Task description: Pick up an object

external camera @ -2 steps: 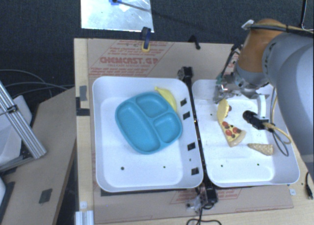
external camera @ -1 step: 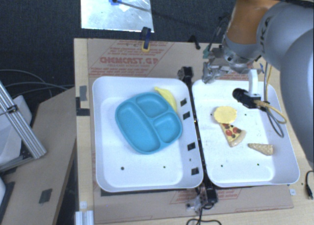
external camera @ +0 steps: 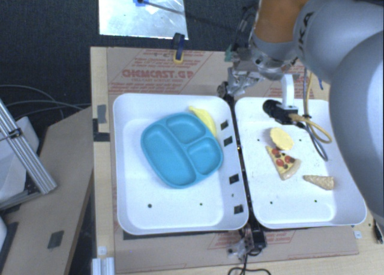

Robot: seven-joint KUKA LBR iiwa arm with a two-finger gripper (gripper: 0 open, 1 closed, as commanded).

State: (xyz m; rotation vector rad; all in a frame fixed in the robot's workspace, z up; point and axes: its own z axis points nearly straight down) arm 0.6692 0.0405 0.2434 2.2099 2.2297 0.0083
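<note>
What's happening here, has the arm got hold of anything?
Not that the view shows. The KUKA arm reaches in from the right, with its gripper at the far end of the divide between the two bins. The left bin holds a blue divided tray with a yellow banana at its far edge. A yellow disc, a pizza slice and a tan wedge lie in the right bin.

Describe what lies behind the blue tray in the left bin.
A yellow banana peeks out past the far edge of the blue tray; whether it runs on beneath is hidden.
</note>
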